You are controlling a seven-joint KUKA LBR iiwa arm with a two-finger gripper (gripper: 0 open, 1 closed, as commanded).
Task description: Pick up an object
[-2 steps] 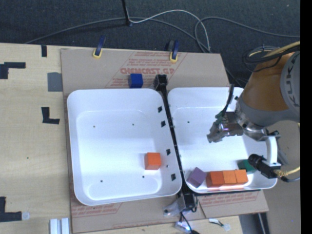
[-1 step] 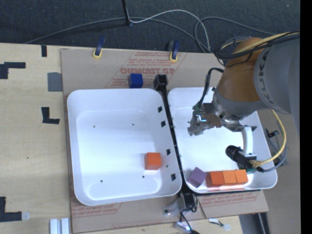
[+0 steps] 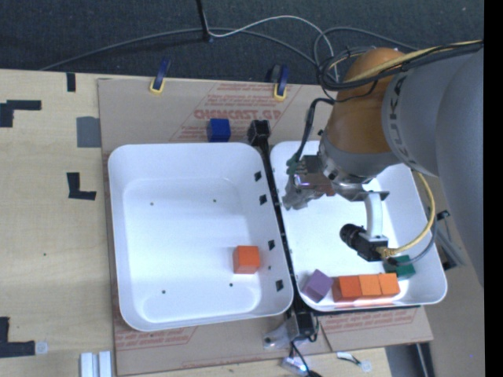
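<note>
The gripper (image 3: 301, 188) hangs over the right bin (image 3: 424, 293); its finger state cannot be told. Red print on the cardboard (image 3: 189, 104) is unreadable.

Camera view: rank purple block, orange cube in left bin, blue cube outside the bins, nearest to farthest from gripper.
From the gripper:
1. Blue cube, on the cardboard behind the left bin.
2. Orange cube, left bin's front right.
3. Purple block, right bin's front left corner.
All three gaps are similar; order tentative.

Even, fairly bright overhead light; the 2 white bins (image 3: 189, 171) are close to washed out, their inner walls hard to read. Shadows are soft and short. The orange cube (image 3: 247, 259) stays sharp, while the arm (image 3: 440, 108) looks slightly blurred.
</note>
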